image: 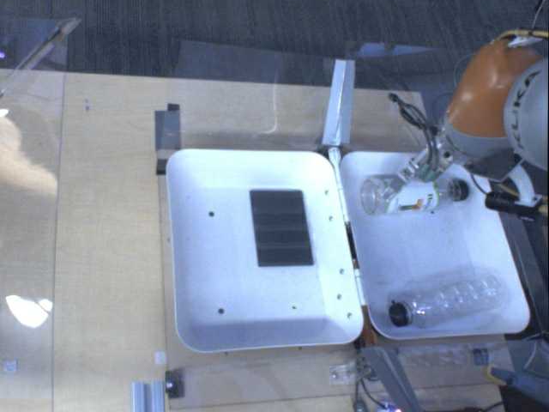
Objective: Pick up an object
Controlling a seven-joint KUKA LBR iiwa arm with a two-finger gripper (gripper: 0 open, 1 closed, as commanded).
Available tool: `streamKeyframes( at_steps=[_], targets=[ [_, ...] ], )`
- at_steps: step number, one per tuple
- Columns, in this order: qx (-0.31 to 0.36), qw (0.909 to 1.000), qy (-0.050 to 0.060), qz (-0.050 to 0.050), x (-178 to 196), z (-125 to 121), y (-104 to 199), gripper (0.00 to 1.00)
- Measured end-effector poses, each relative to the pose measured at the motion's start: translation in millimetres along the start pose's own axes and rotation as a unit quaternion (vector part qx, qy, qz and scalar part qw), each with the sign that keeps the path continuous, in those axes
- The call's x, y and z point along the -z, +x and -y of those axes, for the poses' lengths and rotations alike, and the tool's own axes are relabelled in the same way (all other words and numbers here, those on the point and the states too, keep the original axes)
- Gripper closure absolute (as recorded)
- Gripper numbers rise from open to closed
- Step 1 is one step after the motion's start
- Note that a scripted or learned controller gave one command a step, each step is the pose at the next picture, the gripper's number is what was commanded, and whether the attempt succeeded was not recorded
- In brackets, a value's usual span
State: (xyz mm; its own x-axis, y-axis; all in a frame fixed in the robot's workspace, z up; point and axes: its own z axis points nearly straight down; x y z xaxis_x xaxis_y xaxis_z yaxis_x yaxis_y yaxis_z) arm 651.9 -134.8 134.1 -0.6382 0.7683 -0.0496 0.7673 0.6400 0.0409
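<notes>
Item 1, left bin (197, 256): you have a dark ribbed slab (281, 227) at centre, open floor on all sides. Item 2, right bin (480, 256): clear bottle (446, 302) along the near rim; small clear container (396, 194) near the far-left corner. Item 3, gripper (426, 172): over that container; whether the jaws are apart or together, you cannot tell.

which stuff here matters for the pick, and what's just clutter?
For the pick:
- gripper, at the back of the right bin
- small clear bottle, lying next to the gripper
- large clear bottle, lying along the right bin's front

Lying about:
- left bin
- dark ridged slab in the left bin
- metal divider bar behind the bins
</notes>
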Motion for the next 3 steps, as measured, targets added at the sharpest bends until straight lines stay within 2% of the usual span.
streamKeyframes(
  at_steps=[3],
  targets=[
    [-0.006,1.0000,0.001,-0.003,-0.6,-1.3,1.9,0.00]
  ],
)
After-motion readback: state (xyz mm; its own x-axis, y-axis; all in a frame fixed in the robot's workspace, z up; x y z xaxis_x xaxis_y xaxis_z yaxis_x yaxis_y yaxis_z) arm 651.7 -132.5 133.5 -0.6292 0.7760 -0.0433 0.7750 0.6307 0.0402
